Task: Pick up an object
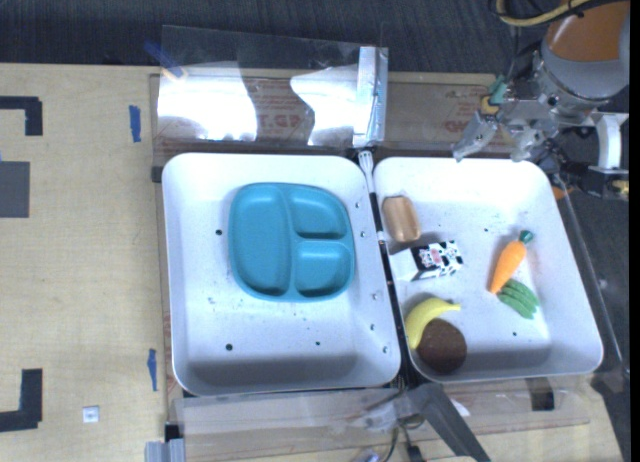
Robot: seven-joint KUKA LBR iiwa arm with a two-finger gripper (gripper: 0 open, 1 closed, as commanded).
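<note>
Below, you see two white bins side by side: the left bin holds a blue divided plate, while the right bin holds a tan bread piece, a small black-and-white toy, an orange carrot beside a green vegetable, and a yellow banana touching a brown ball. Your gripper hangs over the right bin's far rim, fingers spread and gripping nothing, well apart from every object.
</note>
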